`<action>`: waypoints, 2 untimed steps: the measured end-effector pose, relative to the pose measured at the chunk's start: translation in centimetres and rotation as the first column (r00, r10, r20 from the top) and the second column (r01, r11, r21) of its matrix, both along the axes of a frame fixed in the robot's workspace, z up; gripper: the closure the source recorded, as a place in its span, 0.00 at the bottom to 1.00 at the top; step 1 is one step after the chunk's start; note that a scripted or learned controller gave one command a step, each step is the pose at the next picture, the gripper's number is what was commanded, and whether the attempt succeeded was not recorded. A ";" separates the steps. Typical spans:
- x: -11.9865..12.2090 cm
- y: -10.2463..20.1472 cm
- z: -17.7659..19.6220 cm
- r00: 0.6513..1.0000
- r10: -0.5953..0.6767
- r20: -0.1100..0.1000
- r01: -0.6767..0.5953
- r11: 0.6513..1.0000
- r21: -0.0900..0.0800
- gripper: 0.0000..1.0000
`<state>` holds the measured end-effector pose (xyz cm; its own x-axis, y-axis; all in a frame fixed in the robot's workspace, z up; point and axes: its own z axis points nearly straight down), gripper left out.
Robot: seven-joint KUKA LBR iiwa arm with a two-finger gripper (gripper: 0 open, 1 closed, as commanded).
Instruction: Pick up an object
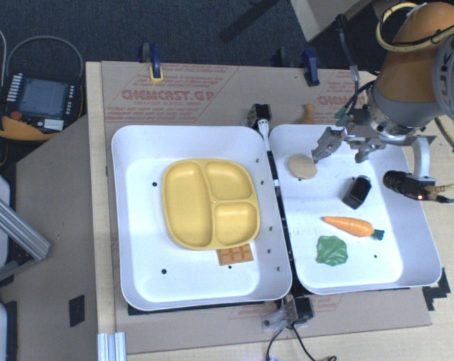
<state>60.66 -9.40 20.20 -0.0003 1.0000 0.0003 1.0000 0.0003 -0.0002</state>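
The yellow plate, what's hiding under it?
A brown waffle-like piece pokes out from under the front edge of the yellow divided plate, lying on the left bin. How far it reaches underneath is covered, as is anything else below the plate.

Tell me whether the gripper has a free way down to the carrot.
Probably yes. The carrot lies in the open in the right bin, apart from the black block and green piece, with the gripper hanging over the same bin.

left bin [129, 224]: yellow divided tray [210, 201], waffle piece [235, 256] | teach pendant [39, 100] off-bench left
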 end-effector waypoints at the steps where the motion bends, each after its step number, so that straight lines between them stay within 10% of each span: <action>1: -0.4 0.0 -6.3 1.000 -0.001 -0.007 0.001 1.000 0.001 0.00; 2: -0.5 0.1 -11.7 1.000 -0.001 -0.007 0.001 1.000 0.001 0.00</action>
<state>60.16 -9.30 8.54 0.0002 1.0000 0.0015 1.0000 -0.0002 -0.0069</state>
